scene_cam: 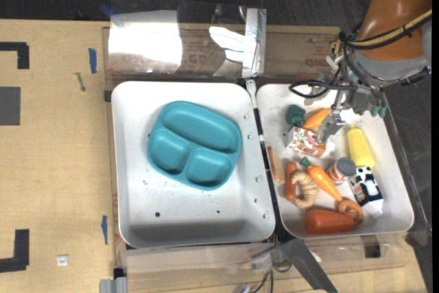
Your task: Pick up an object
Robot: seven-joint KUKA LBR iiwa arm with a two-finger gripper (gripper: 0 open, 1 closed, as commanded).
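My gripper (335, 121) hangs low over the upper part of the right bin (398, 175), on the grey arm with the orange band (396, 0). It sits just right of an orange piece (314, 119) and above a patterned packet (305, 142). Nothing can be seen held in it. Close by lie a yellow cylinder (359, 146), a small teal object (295, 113), a carrot (322, 180), a tan ring (300, 190), a red-brown sausage shape (329, 219), a small round can (343, 167) and a black-and-white item (366, 187).
The left bin (130, 202) holds a teal divided plate (194, 144). A thin orange stick (271, 165) lies along the right bin's left wall. A clear plastic panel (178, 44) stands behind the left bin. Cables (312, 87) loop off the wrist.
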